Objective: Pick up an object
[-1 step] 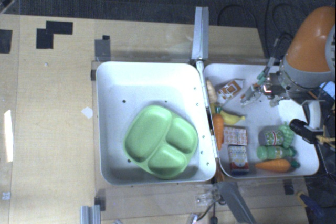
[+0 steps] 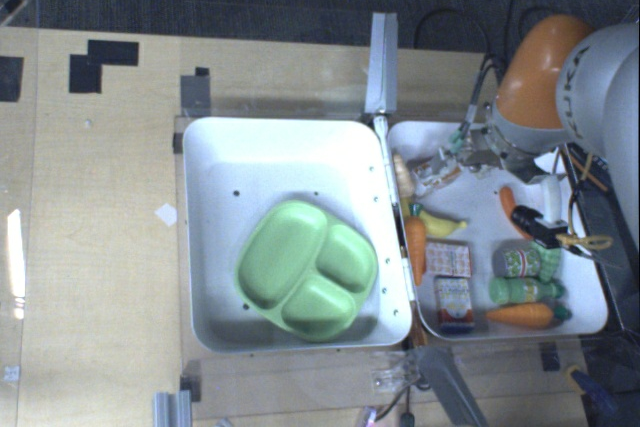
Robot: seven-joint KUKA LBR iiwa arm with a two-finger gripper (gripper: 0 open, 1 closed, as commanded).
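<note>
Over the far left corner of the right bin [image 2: 478, 233], my jaws are hanging. I cannot tell how wide they are standing, nor whether anything is sitting between them. My arm [image 2: 540, 75] is reaching in over that bin's far right corner.

Contents of the right bin, all lying on its floor:
- Pale tan oblong [image 2: 403, 177]: lying against the bin's left wall at its far end, just beside my jaws.
- Long carrot [image 2: 415, 247]: lying along the same left wall, about midway down it.
- Banana [image 2: 441, 223]: lying just right of that wall, nearer the bin's front than my jaws.
- Upper box [image 2: 448, 260]: sitting left of the bin's centre.
- Lower box [image 2: 453, 301]: sitting toward the bin's front wall, just beside the upper box.
- Small orange piece [image 2: 507, 202]: lying right of the bin's centre.
- Two green bottles [image 2: 525, 276]: lying side by side in the bin's front right part.
- Second carrot [image 2: 520, 316]: lying along the bin's front wall, touching the nearer bottle.

Beside the right bin, sharing its left wall:
- Left bin [image 2: 250, 165]: holding a green divided plate [image 2: 307, 268], tilted toward its front.

Both bins are resting on the bench [image 2: 100, 215].
</note>
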